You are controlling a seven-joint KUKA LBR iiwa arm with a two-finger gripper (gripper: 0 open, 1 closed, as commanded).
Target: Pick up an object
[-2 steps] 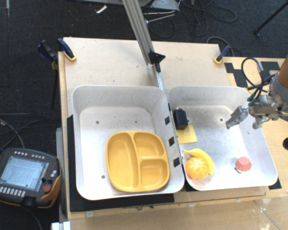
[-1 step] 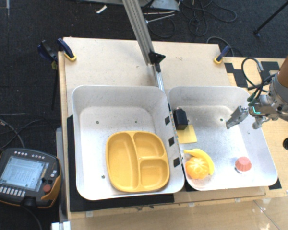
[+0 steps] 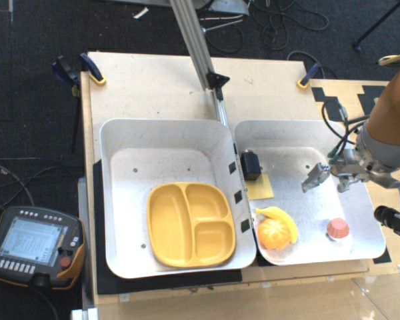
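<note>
Dark carpet surrounds the desk [image 3: 153, 85]. Over the right bin [image 3: 300, 153], the jaws [image 3: 327, 177] hang spread and empty; the orange [image 3: 275, 234] lies nearer the camera, leftward, against the banana [image 3: 285, 219].

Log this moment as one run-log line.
gripper: open, above right bin, holding nothing | orange, banana, pink object: in bin | yellow tray: left bin
</note>
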